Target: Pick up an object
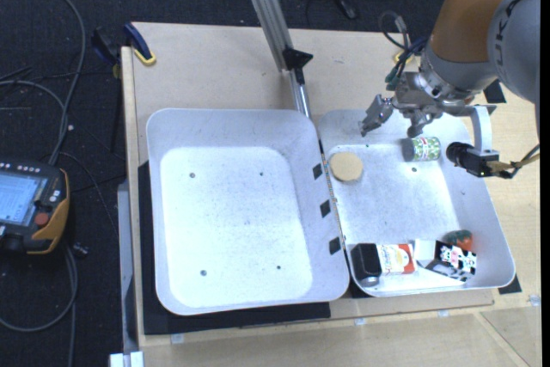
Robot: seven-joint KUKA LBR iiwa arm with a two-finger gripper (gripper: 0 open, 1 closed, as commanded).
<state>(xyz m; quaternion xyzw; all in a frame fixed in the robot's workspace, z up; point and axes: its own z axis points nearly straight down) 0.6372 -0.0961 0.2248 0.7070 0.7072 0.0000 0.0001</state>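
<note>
My gripper (396,123) hangs over the far part of the right bin (481,223), open, with nothing between its fingers. A small green can (424,149) lies on its side just below the right finger. Nearer the bin's left wall, below and left of the gripper, a tan round disc (346,167) lies flat. Along the near edge sit a black and orange-white box (383,259) and a black-and-white patterned item (455,257) with a red and green piece on it.
The left bin (163,185) stands beside the right one, their walls meeting at the middle. A metal rail (266,4) slants down to the bins' far junction. A handheld pendant (30,206) lies off the bench at left.
</note>
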